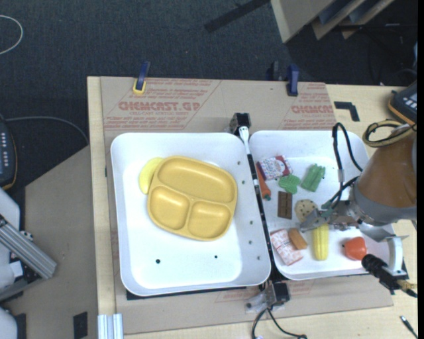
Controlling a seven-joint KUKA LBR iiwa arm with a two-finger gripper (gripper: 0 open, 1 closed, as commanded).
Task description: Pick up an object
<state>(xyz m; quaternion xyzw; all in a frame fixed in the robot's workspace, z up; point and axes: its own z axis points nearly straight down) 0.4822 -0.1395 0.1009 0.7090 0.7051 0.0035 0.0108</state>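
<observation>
We could not tell the end effector's (322,222) state; the light, stiff yellow plastic corn cob (320,242) just below it suited a mid-length grip.

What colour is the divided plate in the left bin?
Yellow: the divided plate shows best in the camera view.

Dark blue carpet (99,40) surrounds the cardboard-covered bench (199,99); behind the bench stands a beige furniture piece (318,16).

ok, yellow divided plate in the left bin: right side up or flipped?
Right side up: the yellow divided plate shows its three hollow compartments facing the camera, nothing in them.
</observation>
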